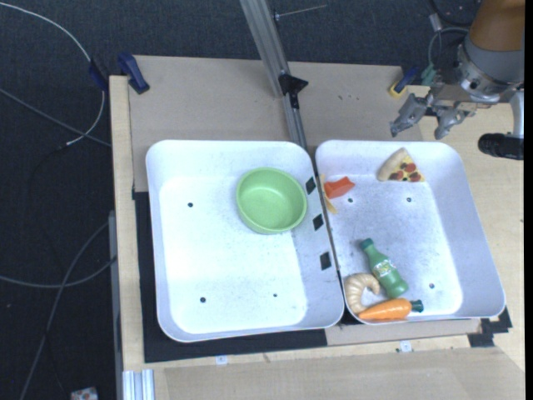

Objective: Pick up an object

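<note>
While the arm (498,23) hangs over the far right corner of the surface (216,98), its gripper (426,123) sits just outside the far rim of the right bin (479,240), fingers spread apart and closed on nothing; I judge it is poised there before dropping onto a target. That pale wooden surface carries both bins side by side on a dark mat, with dark carpet and loose cables around it and a metal strut (266,40) slanting across the far edge. Alone in the left bin (208,307) stands a green bowl (271,199), near that bin's far right corner.

Candidates for picking lie in the right bin. Closest to the gripper, a pizza slice (401,166) rests by the far rim. A green bottle (384,269), a carrot (386,310) and a croissant (361,287) crowd the near rim, touching one another, which would likely make a clean grasp harder. Smallest, an orange piece (338,187) lies at the far left corner.
</note>
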{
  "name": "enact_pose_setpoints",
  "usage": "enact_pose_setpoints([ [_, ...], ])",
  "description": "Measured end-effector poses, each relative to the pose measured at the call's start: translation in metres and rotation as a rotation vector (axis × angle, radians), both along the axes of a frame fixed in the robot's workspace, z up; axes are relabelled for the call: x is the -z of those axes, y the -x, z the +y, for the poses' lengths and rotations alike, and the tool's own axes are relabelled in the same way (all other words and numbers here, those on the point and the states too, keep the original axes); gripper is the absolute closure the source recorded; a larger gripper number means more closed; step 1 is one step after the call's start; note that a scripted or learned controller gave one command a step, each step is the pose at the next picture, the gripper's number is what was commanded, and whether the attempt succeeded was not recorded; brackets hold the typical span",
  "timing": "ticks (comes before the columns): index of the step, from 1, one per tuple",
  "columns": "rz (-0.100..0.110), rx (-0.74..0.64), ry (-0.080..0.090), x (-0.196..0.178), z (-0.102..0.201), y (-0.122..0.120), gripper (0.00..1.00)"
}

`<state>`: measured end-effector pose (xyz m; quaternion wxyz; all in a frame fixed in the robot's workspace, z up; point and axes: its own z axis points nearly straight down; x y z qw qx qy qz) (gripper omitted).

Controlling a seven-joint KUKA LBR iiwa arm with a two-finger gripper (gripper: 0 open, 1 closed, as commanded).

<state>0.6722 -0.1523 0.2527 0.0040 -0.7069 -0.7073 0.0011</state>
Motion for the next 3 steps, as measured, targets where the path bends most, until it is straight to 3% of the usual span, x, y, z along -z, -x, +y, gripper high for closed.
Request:
enact_pose_setpoints([
  [3,0.007,0.001,0.000,0.128,0.008,0.003,0.00],
])
